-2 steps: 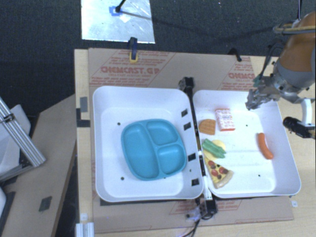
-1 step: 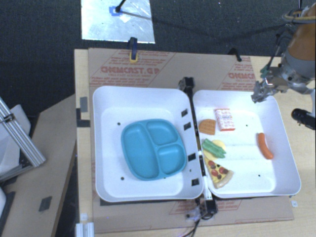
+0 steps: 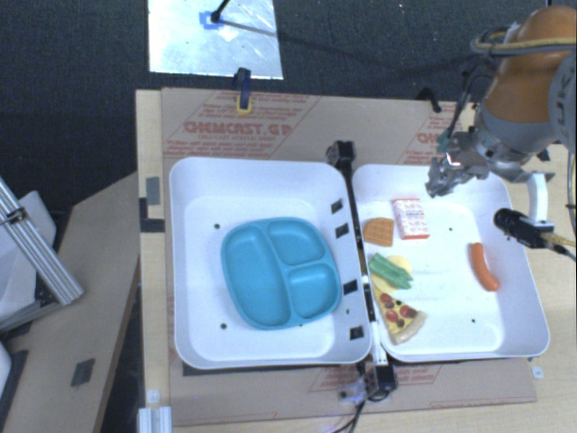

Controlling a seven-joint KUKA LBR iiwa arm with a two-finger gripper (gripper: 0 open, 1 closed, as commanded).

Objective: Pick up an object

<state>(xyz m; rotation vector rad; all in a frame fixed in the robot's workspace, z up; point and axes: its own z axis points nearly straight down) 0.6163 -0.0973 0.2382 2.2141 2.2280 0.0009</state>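
Two shallow white bins sit side by side on a brown cardboard sheet (image 3: 270,120) that covers the counter. The left bin (image 3: 194,269) holds a blue divided plate (image 3: 279,271) with three compartments, lying flat near the middle of the bin.

The right bin (image 3: 514,332) holds the small toy foods. A red and white box (image 3: 410,217) lies in the far left part of the bin, and a brown cookie-like piece (image 3: 379,233) lies just beside it on its left. Nearer, along the left wall, there is a green vegetable piece (image 3: 390,270) with a bit of yellow touching it, and nearer still a pizza slice (image 3: 401,316). An orange sausage (image 3: 483,266) lies well apart from these, toward the right side of the bin.

The grey arm (image 3: 532,79) comes in from the far right. Its gripper (image 3: 442,180) is over the far edge of the right bin, just beyond and to the right of the red and white box, not touching any of the foods. Nothing shows between its fingers, but whether they are spread or closed I cannot tell at this angle. A black part (image 3: 518,226) sticks out below the arm over the bin's right side.

Beyond the cardboard, a shiny metal sheet (image 3: 215,25) lies on dark carpet.
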